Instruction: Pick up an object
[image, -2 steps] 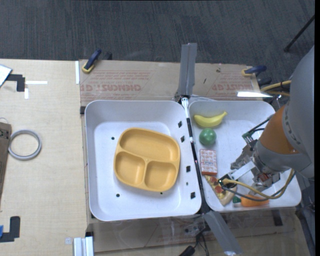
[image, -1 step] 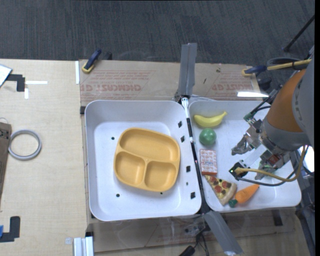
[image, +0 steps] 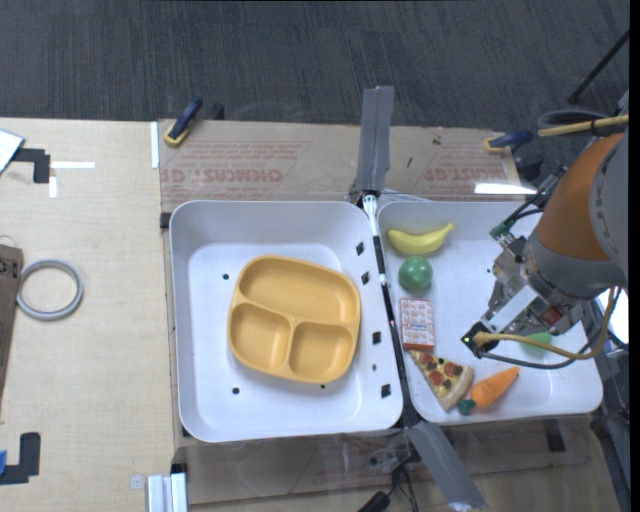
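My gripper (image: 511, 292) hangs low over the right part of the right bin (image: 462, 262), below the orange wrist band. A yellow banana (image: 420, 238) lies at the bin's far left, with a green ball (image: 415, 272) just in front of it. A red and white packet (image: 416, 322) lies along the left wall. Next to each other at the front are a pizza slice (image: 443, 376) and an orange carrot (image: 495, 387). A small green thing (image: 536, 342) peeks out beside the gripper, partly hidden by it.
The left bin (image: 200, 300) holds a yellow divided plate (image: 293, 319). A roll of tape (image: 46, 289) lies on the bench at the far left. Cardboard (image: 260, 165) lies behind the bins.
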